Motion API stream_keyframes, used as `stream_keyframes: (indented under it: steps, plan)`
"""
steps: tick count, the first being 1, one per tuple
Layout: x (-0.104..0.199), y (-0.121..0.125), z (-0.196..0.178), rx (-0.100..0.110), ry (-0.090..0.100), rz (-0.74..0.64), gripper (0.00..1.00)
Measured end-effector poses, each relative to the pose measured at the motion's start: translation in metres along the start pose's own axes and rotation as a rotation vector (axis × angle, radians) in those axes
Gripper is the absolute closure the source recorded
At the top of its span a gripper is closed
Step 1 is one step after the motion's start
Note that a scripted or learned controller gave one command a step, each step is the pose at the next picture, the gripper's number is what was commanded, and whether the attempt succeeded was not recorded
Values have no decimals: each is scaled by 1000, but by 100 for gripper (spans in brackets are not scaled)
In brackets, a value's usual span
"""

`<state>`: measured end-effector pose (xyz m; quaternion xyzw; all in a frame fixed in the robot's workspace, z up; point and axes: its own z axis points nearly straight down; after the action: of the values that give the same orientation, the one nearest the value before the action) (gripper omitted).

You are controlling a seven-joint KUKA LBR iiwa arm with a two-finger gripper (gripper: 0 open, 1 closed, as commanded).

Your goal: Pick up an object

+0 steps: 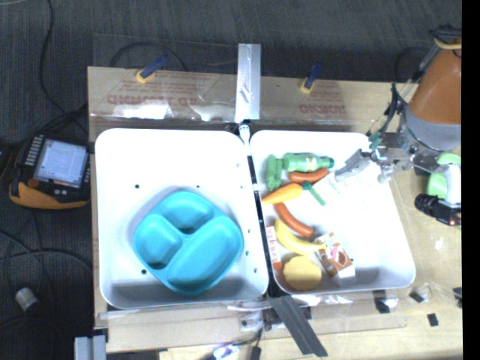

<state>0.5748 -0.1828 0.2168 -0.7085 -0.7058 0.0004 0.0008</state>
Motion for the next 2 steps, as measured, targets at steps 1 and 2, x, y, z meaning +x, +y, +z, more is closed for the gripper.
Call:
stream_keyframes:
  steps: [1,2]
  plan:
    - [24,76,76,-2,-2,-389,0]
    - [49,61,116,-33,-23,-475,0]
